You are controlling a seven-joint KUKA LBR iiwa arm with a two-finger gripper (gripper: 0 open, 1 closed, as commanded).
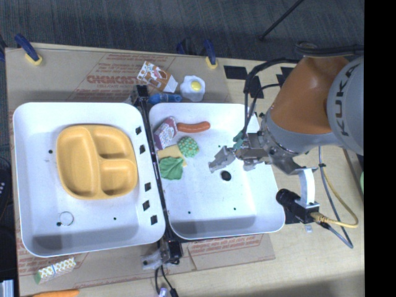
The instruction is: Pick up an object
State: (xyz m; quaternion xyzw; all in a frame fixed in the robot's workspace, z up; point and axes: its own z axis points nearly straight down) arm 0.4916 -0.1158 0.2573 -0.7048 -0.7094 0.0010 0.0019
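1. My claw [221,159] hangs over the bare middle of the right bin [247,218], reaching in from the right side of the view. Its tips look slightly parted with nothing between them, though they are small and partly merged with the wrist hardware, so I judge the gap rather than read it cleanly.

2. The things I could take all lie to the view-left of my claw, bunched against the bin's left wall. Nearest is the green bumpy ball [188,146], close by and a little up-view from my tips.

3. Just beyond it sit the green-and-yellow leafy piece [171,166], level with my claw, and the dark red packet [165,132] further up-view.

4. The sausage [193,127] lies up-view and left of my claw, with its long axis running left to right across the view. To take it I would want my fingers closing across that axis.

5. A small dark spot [226,176] sits on the bin floor just below my tips; I cannot tell what it is.

6. The yellow divided tray [97,160] rests in the left bin [37,228], well apart from my claw, beyond the wall between the bins.

7. My judgement: the coming move is a short shift leftward toward the green ball, then down.
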